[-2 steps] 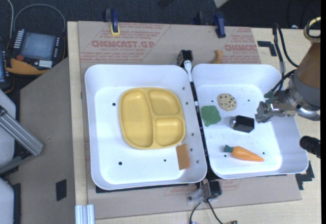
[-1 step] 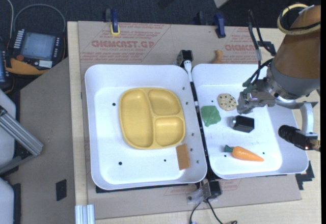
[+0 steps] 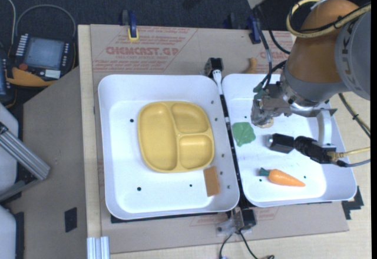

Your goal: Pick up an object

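Gripper (image 3: pixel 262 118): low over the right bin (image 3: pixel 238 90), near its left wall. How far it is open cannot be told from this angle. Green piece (image 3: pixel 242 133) lies just beside it, toward the view's lower left, close to the wall between the bins. Carrot (image 3: pixel 285 178) lies farther off toward the view's bottom, near the bin's front edge, with bare floor around it. Across the wall, left bin (image 3: pixel 118 110) holds a yellow plate (image 3: pixel 175 135) and a brown block (image 3: pixel 211 181).
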Robot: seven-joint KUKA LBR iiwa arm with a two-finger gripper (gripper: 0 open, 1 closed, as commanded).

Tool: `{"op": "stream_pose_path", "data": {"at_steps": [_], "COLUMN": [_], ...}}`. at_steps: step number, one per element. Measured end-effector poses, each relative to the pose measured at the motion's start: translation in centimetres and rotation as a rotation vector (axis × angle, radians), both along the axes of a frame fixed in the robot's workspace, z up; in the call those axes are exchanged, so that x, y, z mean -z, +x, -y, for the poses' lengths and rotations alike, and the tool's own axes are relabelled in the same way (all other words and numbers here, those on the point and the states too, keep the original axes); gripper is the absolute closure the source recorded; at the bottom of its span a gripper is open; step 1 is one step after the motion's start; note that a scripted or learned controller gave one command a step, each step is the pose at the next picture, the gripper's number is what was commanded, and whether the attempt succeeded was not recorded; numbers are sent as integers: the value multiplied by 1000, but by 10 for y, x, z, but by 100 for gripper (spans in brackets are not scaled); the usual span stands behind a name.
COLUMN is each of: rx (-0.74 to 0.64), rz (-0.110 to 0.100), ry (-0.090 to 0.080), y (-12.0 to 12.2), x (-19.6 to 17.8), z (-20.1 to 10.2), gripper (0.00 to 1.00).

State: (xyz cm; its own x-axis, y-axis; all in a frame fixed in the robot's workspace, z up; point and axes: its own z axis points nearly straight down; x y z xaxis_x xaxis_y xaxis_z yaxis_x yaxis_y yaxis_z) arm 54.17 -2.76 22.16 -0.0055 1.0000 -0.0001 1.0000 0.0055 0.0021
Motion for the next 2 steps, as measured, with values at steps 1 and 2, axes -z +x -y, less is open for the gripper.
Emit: {"op": "stream_pose_path", "data": {"at_steps": [1, 2], "rx": [-1, -1], "rz": [2, 3], "ry": [1, 2], "y": [33, 58], "x": [-1, -12], "z": [-54, -105], "gripper": [100, 100]}}
